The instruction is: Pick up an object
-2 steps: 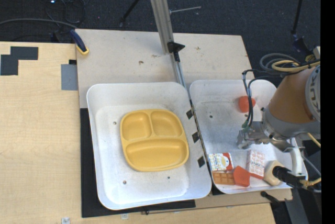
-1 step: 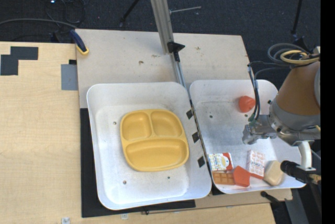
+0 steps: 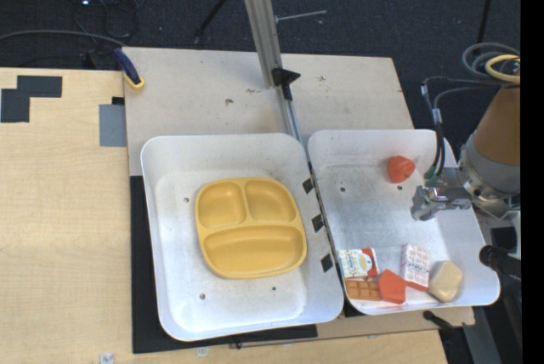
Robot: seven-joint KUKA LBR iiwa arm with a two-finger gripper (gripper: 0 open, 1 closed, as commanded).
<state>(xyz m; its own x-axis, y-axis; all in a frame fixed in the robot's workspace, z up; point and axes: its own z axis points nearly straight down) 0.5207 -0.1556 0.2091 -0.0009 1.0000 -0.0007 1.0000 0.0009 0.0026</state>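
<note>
Currently I see the end effector over the right bin, beside the red ball; finger state undeterminable. Packet print unreadable. Left bin holds a yellow tray.

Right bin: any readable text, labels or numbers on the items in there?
None readable.
Red-and-white carton: print on its face, too blurred to read.
White packet: reddish markings, too small to read.
Waffle piece, orange block, red ball, tan lump: no print seen.
Yellow tray in the left bin: no print seen.
</note>
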